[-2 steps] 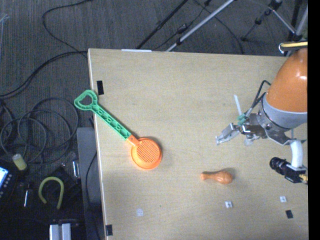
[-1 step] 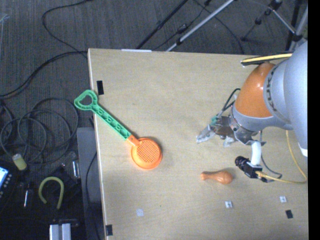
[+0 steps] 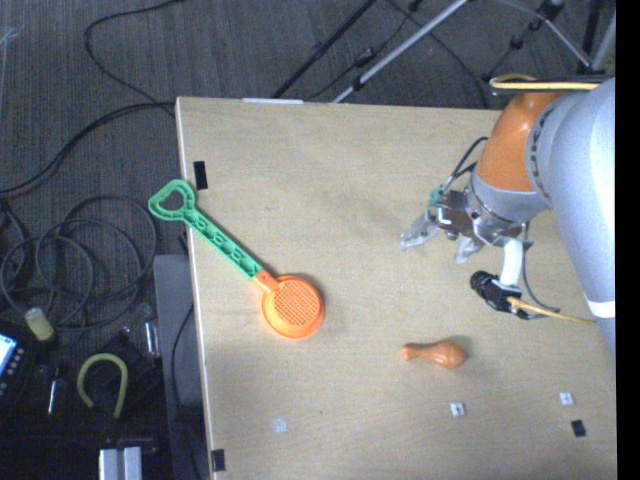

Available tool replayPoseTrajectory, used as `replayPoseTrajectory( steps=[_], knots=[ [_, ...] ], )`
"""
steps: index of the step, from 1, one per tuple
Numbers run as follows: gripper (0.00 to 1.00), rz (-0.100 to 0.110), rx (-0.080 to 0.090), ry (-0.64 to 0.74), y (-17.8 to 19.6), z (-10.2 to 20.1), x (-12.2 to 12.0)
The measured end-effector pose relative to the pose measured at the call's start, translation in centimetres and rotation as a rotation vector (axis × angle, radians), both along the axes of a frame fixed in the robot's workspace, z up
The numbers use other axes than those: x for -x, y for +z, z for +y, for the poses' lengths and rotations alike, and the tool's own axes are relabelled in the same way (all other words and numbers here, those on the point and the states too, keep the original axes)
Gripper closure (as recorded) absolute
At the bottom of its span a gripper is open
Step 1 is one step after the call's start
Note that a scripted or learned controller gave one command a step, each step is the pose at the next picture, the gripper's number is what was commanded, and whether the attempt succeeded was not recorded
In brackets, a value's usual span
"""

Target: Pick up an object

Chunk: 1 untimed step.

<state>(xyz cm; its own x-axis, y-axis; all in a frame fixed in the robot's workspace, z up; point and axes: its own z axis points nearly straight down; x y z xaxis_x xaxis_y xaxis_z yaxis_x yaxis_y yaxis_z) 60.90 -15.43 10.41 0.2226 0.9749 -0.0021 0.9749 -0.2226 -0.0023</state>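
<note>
Reaching in from the right edge of the worktop [image 3: 330, 158], the grey arm [image 3: 590, 168] with its orange band [image 3: 512, 148] holds the gripper [image 3: 440, 236] over the right half of the tan surface. Its two metal fingers [image 3: 414, 236] stand spread apart with nothing between them. An orange pear-shaped toy [image 3: 437, 353] lies on its side below the gripper, toward the near edge, well apart from the fingertips. A toy strainer [image 3: 240, 263], with a green handle and an orange mesh head, lies aslant near the left edge, its head pointing toward the middle, farther still from the gripper.
</note>
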Motion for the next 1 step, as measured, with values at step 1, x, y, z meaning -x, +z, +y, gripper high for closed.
replayPoseTrajectory(
  steps=[1],
  knots=[
    [0.0,0.0,0.003,0.153,-0.53,-3.54,-3.83]
  ],
)
